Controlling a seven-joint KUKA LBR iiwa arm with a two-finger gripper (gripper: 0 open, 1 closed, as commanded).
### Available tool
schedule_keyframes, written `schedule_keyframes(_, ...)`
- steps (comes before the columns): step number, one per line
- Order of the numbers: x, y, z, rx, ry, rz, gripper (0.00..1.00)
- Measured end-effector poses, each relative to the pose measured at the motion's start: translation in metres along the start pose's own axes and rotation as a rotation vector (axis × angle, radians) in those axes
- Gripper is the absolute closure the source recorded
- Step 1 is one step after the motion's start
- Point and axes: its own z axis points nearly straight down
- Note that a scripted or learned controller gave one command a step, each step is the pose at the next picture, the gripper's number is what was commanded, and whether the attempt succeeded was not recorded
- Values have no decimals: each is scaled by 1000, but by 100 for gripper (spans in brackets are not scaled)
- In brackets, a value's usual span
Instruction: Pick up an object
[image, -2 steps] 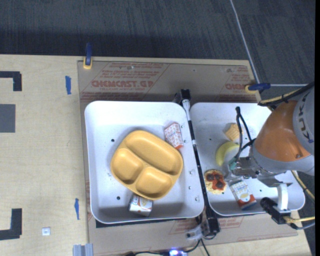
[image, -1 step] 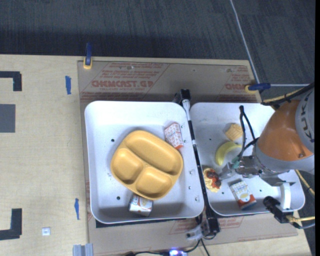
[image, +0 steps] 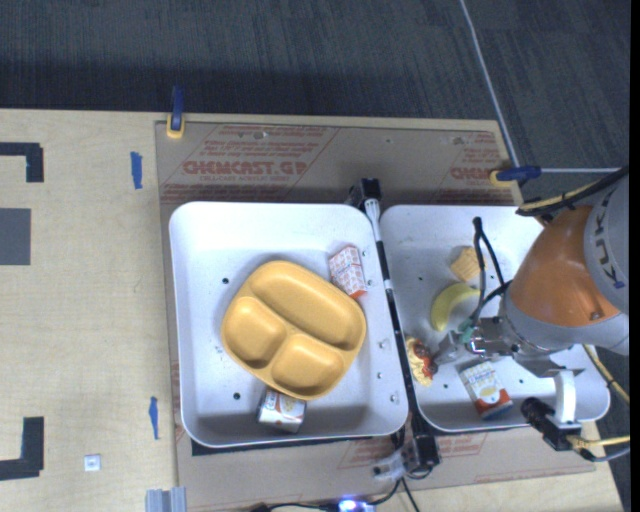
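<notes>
Across two white bins (image: 190, 300), one yellow tray (image: 292, 326) and two packets are counted left, four items right; gripper (image: 470, 338) finger state cannot be told.

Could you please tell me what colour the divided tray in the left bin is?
The divided tray is a yellow-orange, mustard-like shade, plain with no pattern, seen in the camera view.

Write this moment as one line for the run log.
arm: over right bin | gripper: near banana | left bin: yellow tray
</notes>
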Motion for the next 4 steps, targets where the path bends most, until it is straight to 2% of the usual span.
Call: schedule_keyframes(4, -2, 0, 1, 0, 2, -2, 0)
